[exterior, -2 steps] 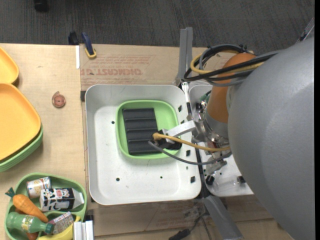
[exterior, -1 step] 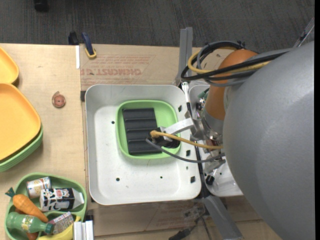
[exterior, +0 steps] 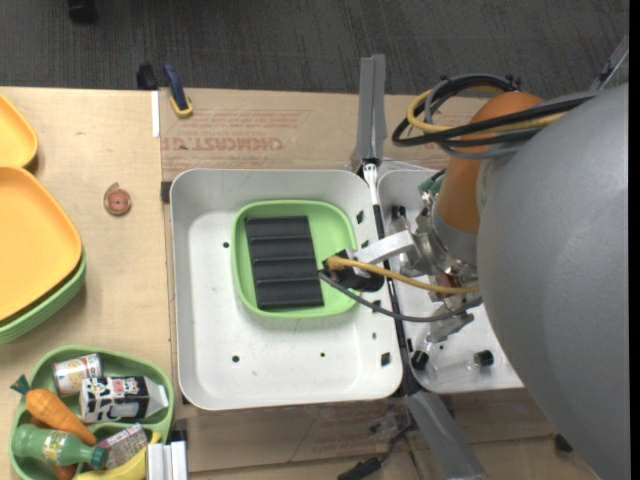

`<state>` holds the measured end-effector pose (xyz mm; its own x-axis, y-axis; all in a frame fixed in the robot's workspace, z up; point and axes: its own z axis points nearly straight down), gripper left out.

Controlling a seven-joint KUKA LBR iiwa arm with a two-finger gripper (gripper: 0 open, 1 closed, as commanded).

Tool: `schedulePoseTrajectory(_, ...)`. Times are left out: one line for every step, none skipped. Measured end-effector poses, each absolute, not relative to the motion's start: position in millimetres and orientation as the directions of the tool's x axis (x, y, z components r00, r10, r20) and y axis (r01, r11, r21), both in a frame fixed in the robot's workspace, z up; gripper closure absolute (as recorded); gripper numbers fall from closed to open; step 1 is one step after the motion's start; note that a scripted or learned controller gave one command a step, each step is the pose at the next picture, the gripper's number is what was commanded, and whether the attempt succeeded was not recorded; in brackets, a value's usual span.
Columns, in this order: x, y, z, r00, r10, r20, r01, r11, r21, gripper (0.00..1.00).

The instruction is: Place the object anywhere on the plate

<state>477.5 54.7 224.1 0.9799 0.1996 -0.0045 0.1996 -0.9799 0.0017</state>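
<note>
Camera view, looking down on both bins. Object [exterior: 283, 261], a black rectangular block with four crosswise ridges, is lying flat on the plate [exterior: 243, 268], wholly inside its rim. The placing is therefore appearing complete, and at most a withdrawal of the arm [exterior: 560, 298] is remaining. The plate is sitting in the far right part of the left bin [exterior: 190, 308].

The gripper [exterior: 445, 313] is hanging to the right of the plate, over the divider and the left part of the right bin [exterior: 480, 378], apart from the object. Whether its jaws are spread or pressed together cannot be told, since wrist and cables are masking them.

Materials and shapes:
- **Object:** it is looking matt, like rubber or moulded plastic, with rounded ridges.
- **Plate:** it is showing as smooth light-green plastic, a rounded rectangle with a raised lip.
- **Bins:** they are presenting as shallow, glossy white trays with rounded corners and a few small dark holes in the floor.
- **Arm:** it is showing a smooth grey shell with an orange band.
</note>
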Motion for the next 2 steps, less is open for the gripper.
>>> schedulePoseTrajectory(541.1,13.2,200.3,0.958,0.286,-0.007,0.286,-0.958,0.001,0.00)
schedulePoseTrajectory(511.1,70.5,190.5,0.968,0.250,-0.005,0.250,-0.968,0.000,0.00)
